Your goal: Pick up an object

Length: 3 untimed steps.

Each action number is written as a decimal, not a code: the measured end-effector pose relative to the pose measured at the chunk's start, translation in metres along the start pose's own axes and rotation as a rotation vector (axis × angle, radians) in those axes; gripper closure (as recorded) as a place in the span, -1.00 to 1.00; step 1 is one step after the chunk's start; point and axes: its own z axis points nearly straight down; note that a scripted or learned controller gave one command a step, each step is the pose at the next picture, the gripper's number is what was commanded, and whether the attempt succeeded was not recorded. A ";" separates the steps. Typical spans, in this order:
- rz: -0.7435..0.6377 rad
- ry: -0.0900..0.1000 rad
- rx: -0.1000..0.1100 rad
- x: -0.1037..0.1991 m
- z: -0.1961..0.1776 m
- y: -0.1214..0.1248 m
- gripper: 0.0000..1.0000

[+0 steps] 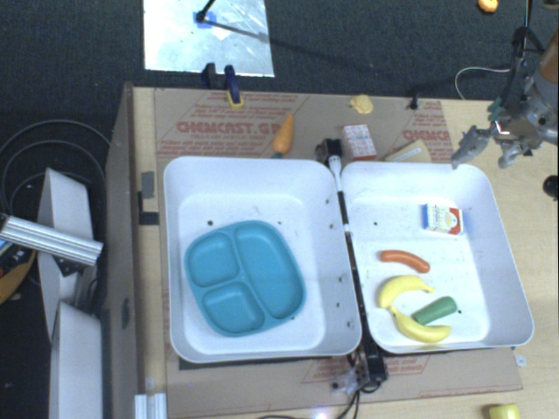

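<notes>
Gripper [487,148] poised at the upper right of the frame, its 2 fingers spread apart and nothing held between them.

4 objects are seen in the right bin [498,234]: a white carton [441,219] with blue and red print at upper right, an orange-red sausage [404,258] mid-bin, a curved yellow banana [409,309] and a green cylinder [434,308] touching it, lower centre. A teal divided tray [244,277] is seen in the left bin [188,199].
</notes>
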 end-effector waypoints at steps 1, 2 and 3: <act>0.002 0.006 0.015 0.035 0.131 -0.059 -1.00; -0.005 0.003 0.004 0.097 0.138 -0.067 -1.00; 0.003 0.001 0.005 0.084 0.200 -0.084 -1.00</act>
